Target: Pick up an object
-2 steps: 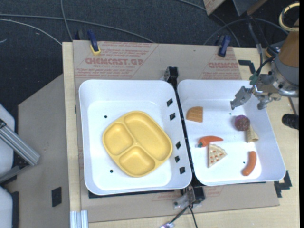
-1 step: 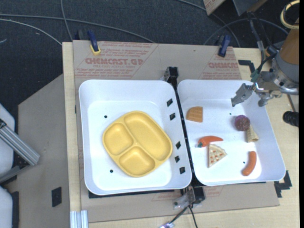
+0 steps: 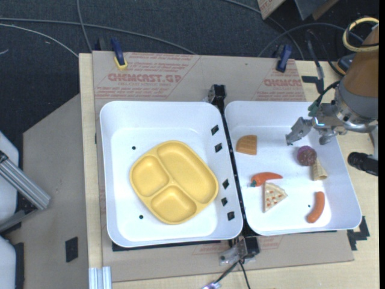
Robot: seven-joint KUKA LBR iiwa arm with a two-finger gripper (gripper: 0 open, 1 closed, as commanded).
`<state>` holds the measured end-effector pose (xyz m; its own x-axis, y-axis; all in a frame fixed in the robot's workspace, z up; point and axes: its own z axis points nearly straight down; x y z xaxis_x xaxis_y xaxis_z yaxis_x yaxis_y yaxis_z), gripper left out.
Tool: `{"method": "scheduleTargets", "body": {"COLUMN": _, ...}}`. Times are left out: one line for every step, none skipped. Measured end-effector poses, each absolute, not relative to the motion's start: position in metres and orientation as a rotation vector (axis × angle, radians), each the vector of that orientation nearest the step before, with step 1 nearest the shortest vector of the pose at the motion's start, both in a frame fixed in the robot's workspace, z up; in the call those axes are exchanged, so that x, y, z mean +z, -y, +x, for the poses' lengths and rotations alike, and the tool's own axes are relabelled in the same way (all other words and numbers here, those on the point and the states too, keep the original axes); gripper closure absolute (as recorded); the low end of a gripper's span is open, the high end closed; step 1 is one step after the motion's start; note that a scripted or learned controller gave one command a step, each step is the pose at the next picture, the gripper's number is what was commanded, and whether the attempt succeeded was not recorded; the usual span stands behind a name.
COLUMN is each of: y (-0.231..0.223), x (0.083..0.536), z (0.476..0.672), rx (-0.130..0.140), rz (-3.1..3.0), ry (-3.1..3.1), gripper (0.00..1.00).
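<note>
The gripper [image 3: 310, 131] hangs over the upper part of the right bin [image 3: 343, 221], its two grey fingers spread apart with nothing between them. The nearest candidate is the dark purple round toy [image 3: 306, 155] (perhaps a plum or fig), lying just below the fingertips and apart from them. Beside it sits a cone-shaped piece [image 3: 319, 171]; the sausage [image 3: 316, 206] lies farther down, its long axis near vertical. The cardboard under the bins reads "CHEMCAST GP" [image 3: 145, 77] in red.
</note>
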<state>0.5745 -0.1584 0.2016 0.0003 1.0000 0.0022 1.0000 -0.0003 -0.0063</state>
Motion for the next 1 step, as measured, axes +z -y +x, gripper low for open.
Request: {"method": "scheduleTargets", "body": {"y": 0.1578, "x": 0.1429, "z": 0.5820, "rx": 0.005, "rz": -2.216, "ry": 2.217, "gripper": 0.00}}
